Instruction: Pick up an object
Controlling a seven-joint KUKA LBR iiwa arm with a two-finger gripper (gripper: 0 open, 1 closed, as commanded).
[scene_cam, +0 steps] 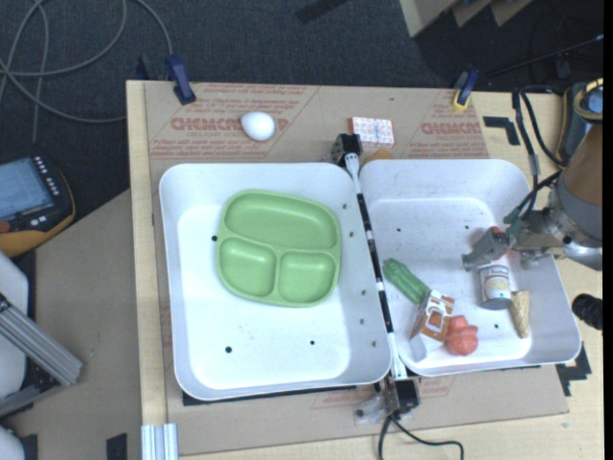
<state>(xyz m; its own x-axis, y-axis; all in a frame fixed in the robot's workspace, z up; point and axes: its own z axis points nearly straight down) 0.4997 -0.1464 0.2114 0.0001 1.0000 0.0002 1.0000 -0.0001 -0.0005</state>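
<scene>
Hand [487, 249]: I see it at right of frame, above small can [495, 286]; grip state, I cannot tell.
Left bin [192, 353]: green tray [280, 248].

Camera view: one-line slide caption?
Gripper hovers over the right bin near a small can; green divided plate in left bin.

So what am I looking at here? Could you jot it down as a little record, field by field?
left bin: holds a green divided plate
right bin: holds a green pickle-like piece, a small carton, a red toy, a small can, a tan piece
gripper: low over the right bin, just above the can
behind the bins: a white egg-shaped thing, a small patterned box
</scene>
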